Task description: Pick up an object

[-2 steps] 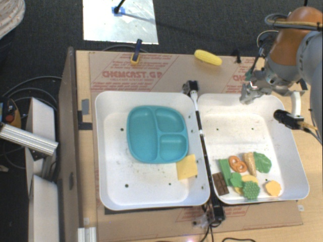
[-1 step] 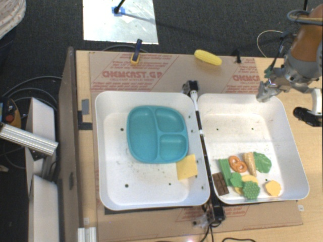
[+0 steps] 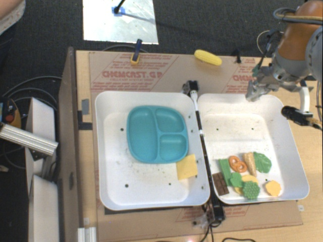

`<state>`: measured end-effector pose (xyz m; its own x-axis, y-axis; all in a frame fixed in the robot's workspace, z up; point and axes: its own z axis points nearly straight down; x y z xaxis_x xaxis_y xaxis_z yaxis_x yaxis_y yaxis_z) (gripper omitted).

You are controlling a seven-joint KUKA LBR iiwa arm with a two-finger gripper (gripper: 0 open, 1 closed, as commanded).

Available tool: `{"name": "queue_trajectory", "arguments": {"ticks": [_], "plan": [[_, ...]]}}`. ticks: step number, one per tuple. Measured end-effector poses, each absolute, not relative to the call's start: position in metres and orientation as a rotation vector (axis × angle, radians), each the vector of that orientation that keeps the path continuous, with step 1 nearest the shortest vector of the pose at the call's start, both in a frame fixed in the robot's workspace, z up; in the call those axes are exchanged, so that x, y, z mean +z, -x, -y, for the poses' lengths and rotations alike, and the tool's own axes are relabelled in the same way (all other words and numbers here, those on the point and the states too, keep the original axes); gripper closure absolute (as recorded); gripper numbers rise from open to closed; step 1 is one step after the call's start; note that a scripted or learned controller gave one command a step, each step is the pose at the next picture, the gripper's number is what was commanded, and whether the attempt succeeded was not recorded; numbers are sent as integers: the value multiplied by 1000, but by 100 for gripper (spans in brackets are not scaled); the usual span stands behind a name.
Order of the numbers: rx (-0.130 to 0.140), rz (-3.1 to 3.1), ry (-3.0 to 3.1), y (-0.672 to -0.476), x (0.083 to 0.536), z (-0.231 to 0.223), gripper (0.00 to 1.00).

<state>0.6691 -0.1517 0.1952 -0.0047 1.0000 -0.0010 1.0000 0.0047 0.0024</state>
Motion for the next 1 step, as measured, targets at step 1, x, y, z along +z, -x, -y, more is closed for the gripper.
{"name": "queue_trajectory", "arguments": {"ticks": [1], "plan": [[-2, -2229, -2217, -616, 205, 110, 100]]}}
